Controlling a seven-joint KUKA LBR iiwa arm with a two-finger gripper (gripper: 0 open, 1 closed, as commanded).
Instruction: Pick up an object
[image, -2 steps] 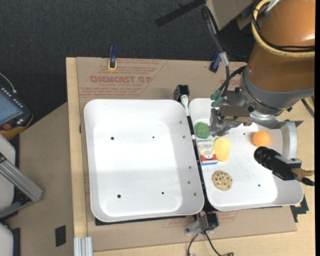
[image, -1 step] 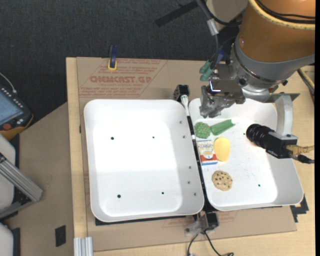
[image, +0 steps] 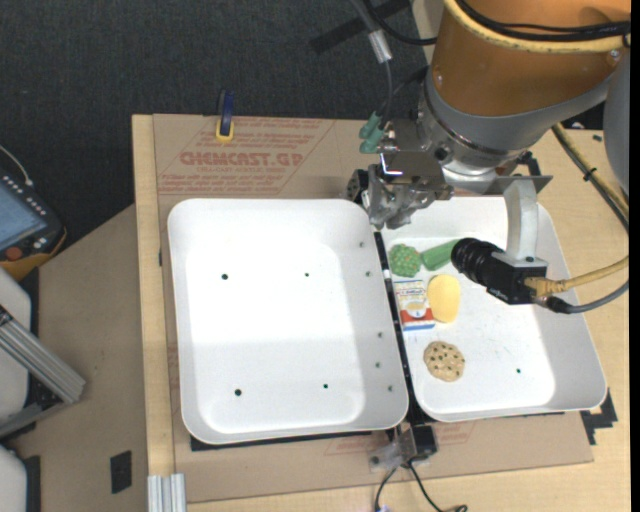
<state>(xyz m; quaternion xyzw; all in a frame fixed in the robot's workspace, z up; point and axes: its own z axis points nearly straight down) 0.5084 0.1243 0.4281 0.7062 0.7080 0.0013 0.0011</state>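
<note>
Left bin sits bare and white on the table. Moving right, the claw hangs at the right bin's eleven o'clock corner; how wide it stands, I cannot tell. Just below: green broccoli, a small carton, a yellow lemon, and a cookie toward six o'clock.
</note>
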